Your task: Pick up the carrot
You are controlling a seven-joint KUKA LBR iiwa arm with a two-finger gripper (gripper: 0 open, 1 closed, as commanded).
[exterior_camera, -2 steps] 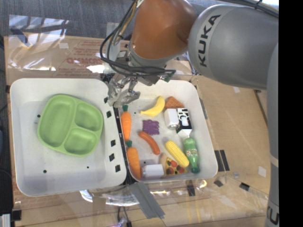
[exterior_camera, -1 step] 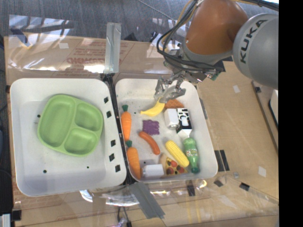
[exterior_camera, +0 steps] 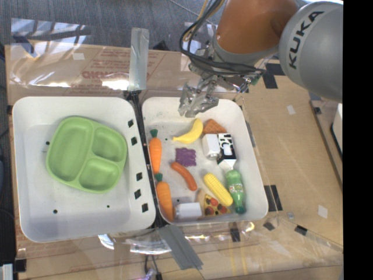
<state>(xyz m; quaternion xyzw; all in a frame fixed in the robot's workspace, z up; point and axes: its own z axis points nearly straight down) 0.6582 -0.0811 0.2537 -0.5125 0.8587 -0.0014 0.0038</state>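
Two white bins crowd the surface; end effector (exterior_camera: 197, 101), grip state unclear, hovers above carrot (exterior_camera: 155, 154), likely light, rigid, slippery plastic, best grasped mid-body.

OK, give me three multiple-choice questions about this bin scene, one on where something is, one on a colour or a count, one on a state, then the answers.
1. Where does the green divided plate lie?
A. Left bin
B. Right bin
C. On the cardboard

2. How many carrots lie along the right bin's left wall?
A. None
B. Two
C. Five

3. Where is the gripper?
A. Around a carrot
B. Pressed on the plate
C. Over the right bin's far edge, above the banana

Answers: A, the plate sits in the left bin; B, one carrot and a second carrot nearer the camera; C, it hangs there with no toy between its fingers.
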